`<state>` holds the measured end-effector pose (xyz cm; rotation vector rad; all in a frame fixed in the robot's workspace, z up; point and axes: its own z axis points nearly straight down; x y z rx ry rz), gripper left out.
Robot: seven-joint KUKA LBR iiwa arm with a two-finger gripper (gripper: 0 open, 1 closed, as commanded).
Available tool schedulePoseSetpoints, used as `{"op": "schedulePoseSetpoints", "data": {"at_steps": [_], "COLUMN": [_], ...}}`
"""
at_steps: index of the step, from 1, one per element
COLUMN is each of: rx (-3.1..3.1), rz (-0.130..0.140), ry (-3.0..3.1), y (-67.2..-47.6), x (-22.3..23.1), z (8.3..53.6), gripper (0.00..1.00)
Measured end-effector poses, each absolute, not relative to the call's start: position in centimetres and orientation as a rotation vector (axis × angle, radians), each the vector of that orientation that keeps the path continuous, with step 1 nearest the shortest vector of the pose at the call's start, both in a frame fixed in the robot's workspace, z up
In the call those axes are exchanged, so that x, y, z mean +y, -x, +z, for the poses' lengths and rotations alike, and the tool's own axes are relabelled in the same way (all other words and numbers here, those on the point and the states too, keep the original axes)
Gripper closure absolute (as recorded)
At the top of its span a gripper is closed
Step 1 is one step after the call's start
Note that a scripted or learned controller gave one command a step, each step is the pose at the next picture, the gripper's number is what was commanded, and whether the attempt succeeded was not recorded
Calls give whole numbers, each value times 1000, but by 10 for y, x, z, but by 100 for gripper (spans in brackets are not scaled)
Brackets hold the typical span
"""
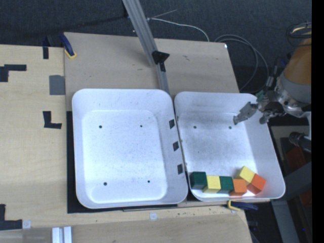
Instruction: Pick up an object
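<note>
Several small blocks lie in a row along the near edge of the right bin (212, 135): a dark green block (198, 179), a yellow block (213, 183), another green block (226, 184), an orange block (239, 187), a second yellow block (247, 173) and a second orange block (257, 183). My gripper (249, 119) hangs over the bin's far right corner, well behind the blocks. It is open, its two fingers (242, 113) spread apart with nothing between them.
The left bin (121, 146) sits beside the right one, touching at the middle rim. A slanted grey metal rail (144, 29) with a black clamp (160, 57) rises behind the bins. Cables (243, 42) trail at the back right.
</note>
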<state>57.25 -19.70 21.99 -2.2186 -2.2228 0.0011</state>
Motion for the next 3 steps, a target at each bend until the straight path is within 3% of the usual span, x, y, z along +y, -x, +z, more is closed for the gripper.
{"op": "schedulePoseSetpoints", "data": {"at_steps": [1, 2, 3], "rx": [-2225, -2224, -2233], "rz": [1, 2, -6], "ry": [2216, 2216, 2223], "y": [-573, -573, -642], "x": [-196, -196, -209], "z": [230, 229, 289], "gripper": [100, 0, 0]}}
